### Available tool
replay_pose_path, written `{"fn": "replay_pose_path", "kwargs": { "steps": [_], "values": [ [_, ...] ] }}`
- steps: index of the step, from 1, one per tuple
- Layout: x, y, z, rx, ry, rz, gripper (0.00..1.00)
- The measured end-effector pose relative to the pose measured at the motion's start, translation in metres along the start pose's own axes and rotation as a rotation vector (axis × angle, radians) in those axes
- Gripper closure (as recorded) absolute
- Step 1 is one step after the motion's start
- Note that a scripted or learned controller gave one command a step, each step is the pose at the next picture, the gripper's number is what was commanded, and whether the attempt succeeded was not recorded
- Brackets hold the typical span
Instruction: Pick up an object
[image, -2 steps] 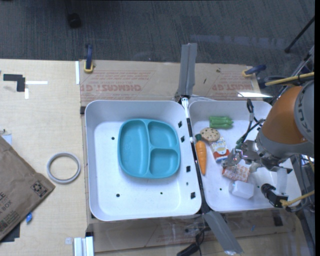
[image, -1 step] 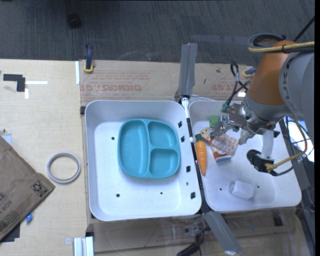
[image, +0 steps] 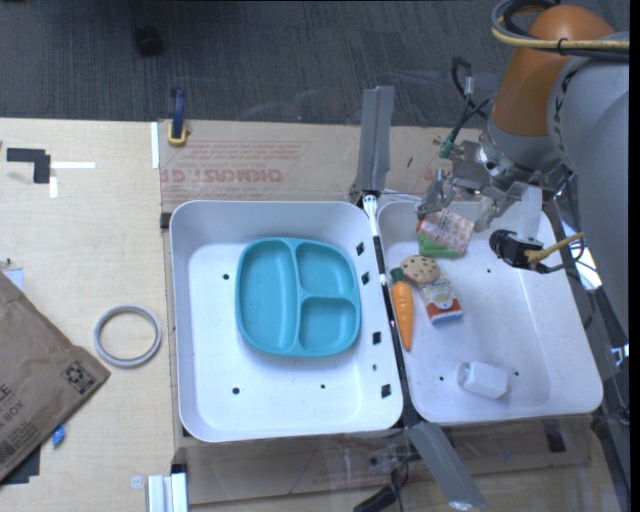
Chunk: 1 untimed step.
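While raised, end effector (image: 447, 205) grips a packet (image: 445, 233) (pink-green) between its fingers.

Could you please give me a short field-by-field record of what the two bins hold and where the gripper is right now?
left bin: one teal divided plate, lying flat near the middle
right bin: carrot along the left wall, cookie, small carton, white cup on its side, pink-green packet
gripper: over the far end of the right bin, at the packet
grasp: cannot tell
outside the bins: tape ring on the bench, left
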<state>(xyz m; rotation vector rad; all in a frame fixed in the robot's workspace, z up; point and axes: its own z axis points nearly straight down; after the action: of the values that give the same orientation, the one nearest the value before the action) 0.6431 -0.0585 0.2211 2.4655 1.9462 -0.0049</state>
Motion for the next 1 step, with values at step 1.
{"fn": "replay_pose_path", "kwargs": {
  "steps": [1],
  "values": [
    [0.0241,-0.0216,-0.0469,-0.001,0.000,-0.008,1.00]
  ]
}}
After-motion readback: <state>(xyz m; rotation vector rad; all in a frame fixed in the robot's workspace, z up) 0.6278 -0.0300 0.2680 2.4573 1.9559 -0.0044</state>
